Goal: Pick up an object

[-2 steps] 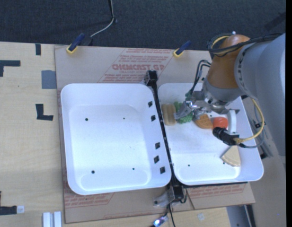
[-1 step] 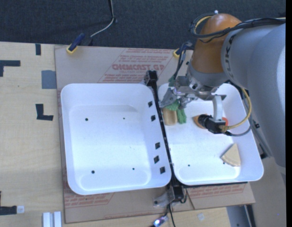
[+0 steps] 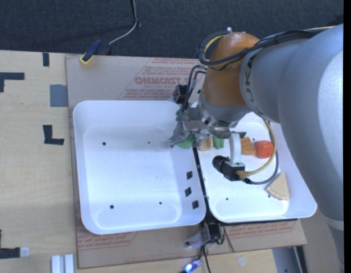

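We see the jaws point(image 3: 188, 134) low over the seam between the 2 bins, above a green object point(image 3: 186, 143), probably their target; whether they are apart or clamped, we cannot tell. Other candidates, an orange piece point(image 3: 264, 148) and a tan wedge point(image 3: 279, 187), lie in the right bin point(image 3: 260, 212), well apart from the wrist.

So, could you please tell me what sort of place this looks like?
Most likely a robotics lab bench for grasping trials: a robot arm reaches over two shallow white bins set on cardboard, with small objects such as an orange piece in the right bin.
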